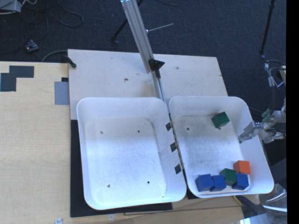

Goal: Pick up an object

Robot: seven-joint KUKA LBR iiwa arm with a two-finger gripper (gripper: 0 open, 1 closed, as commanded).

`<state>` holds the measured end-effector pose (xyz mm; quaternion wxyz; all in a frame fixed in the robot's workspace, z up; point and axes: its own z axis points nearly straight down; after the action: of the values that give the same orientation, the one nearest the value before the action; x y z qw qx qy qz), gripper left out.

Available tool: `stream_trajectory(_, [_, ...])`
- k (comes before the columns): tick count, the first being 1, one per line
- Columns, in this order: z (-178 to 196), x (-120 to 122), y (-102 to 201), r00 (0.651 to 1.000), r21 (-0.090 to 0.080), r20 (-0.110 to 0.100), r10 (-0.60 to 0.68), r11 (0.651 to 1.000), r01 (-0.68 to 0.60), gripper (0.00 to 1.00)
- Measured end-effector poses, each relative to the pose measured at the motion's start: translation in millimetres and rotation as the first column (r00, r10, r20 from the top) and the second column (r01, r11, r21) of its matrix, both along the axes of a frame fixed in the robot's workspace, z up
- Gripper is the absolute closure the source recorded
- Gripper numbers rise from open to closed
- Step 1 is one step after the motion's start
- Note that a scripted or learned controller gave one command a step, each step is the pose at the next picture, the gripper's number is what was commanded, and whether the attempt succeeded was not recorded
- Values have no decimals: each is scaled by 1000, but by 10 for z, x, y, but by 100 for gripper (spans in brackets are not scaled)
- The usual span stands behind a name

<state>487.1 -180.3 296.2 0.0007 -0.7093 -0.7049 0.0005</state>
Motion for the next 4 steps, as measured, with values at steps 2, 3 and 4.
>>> stream_trajectory(2, [-719, 518, 300, 1000, 3, -1, 11, 1000, -11, 0])
stream_trajectory(3, [-2067, 1015, 126, 1000, -1, 2, 10, 1000, -10, 0])
stream_trajectory(4, [-2051, 894, -116, 1000, 2, 0, 5, 1000, -5, 0])
